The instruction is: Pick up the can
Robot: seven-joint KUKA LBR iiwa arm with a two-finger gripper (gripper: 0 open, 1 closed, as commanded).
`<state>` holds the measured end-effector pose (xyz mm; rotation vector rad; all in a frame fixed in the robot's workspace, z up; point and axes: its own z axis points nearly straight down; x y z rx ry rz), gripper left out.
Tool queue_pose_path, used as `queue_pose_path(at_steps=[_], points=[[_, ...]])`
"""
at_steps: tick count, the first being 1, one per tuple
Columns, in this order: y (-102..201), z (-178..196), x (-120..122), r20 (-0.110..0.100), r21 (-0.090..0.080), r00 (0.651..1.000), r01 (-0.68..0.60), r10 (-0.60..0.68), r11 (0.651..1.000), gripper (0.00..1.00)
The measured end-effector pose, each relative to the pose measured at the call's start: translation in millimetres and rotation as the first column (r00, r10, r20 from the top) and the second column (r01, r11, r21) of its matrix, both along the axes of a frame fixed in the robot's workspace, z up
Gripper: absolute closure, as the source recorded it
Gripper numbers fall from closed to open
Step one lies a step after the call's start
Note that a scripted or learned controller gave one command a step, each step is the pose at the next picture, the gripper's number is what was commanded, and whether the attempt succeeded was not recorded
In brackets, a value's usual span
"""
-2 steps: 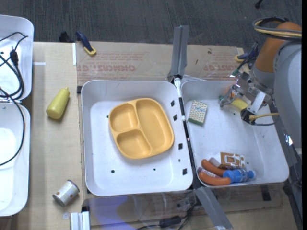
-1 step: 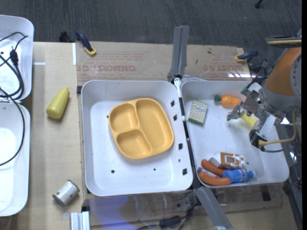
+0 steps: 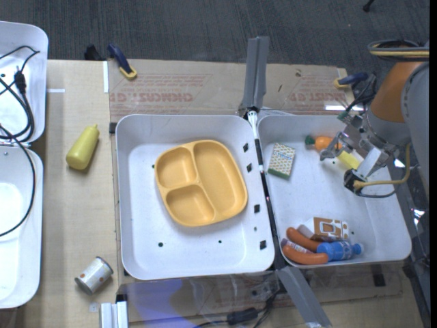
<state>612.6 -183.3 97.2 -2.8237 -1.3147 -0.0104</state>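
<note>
My fingers (image 3: 336, 149) hang over the right bin's (image 3: 399, 248) far corner; spread unreadable, cannot tell any hold. Can (image 3: 93, 275) lies tipped on the tabletop (image 3: 82, 210), outside the left bin's (image 3: 121, 203) near-left corner.

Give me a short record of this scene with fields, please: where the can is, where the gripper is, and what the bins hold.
can: silver can on its side on the bench, outside the bins, left of the left bin
gripper: gripper over the right bin, upper part
left bin holds: yellow divided plate
right bin holds: green packet, hot dog, blue bottle
also on bench: yellow bottle
</note>
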Motion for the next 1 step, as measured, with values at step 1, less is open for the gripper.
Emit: queue_pose_path(at_steps=[1], points=[[39.6, -6.5, -78.2, 0.001, -0.026, 0.998, -0.064, 0.064, 0.998, 0.0]])
